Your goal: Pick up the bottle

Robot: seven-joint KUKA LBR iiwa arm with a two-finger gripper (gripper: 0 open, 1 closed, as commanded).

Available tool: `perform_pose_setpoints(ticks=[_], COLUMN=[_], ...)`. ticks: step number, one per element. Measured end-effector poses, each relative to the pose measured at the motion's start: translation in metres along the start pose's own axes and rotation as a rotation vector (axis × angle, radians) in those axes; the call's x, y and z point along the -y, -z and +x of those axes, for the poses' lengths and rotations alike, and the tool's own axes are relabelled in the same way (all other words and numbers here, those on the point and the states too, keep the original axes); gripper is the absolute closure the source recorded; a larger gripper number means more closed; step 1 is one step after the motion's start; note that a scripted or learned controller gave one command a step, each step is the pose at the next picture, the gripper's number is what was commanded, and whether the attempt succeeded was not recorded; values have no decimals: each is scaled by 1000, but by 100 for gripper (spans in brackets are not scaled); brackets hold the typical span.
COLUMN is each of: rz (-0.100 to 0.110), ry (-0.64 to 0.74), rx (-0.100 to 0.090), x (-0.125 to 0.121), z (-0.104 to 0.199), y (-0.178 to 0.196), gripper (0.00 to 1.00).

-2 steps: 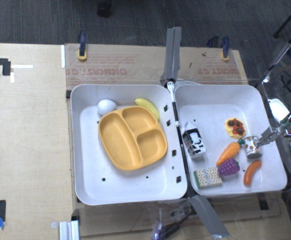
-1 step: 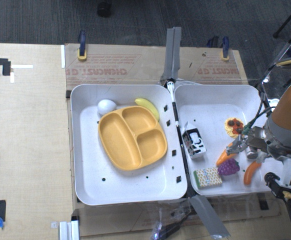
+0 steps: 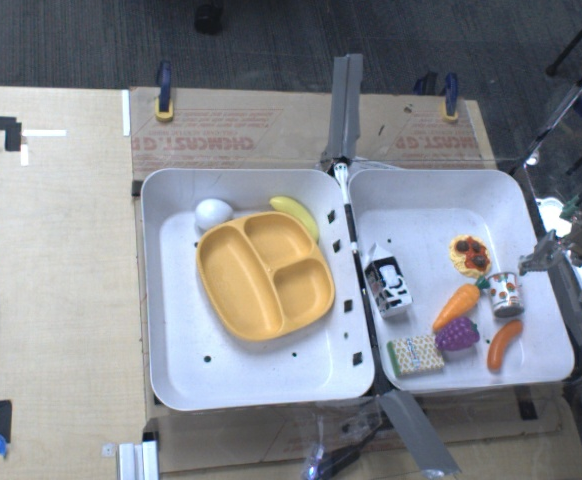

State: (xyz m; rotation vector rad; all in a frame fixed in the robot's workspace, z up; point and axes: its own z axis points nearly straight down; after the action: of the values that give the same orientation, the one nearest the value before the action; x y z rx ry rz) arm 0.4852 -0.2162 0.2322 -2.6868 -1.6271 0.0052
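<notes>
The bottle [image 3: 388,286] lies in the right bin [image 3: 423,204] (near its left wall); descend centred across it. Finger state: cannot tell.

Upside-down "CHEMCAST GP" on cardboard [image 3: 271,128]

My arm enters at right; its end effector [image 3: 543,253] hangs there, fingers too indistinct to read.
</notes>
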Motion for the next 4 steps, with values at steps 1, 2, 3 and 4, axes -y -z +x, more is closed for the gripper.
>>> perform_pose_setpoints(ticks=[1,2,3,4], rz=[0,2,0,3], ry=[64,48,76,79], rx=[1,0,1,4], x=[8,44,7,6], z=[0,68,25,26], y=[140,68,145,152], gripper=[0,0,0,100])
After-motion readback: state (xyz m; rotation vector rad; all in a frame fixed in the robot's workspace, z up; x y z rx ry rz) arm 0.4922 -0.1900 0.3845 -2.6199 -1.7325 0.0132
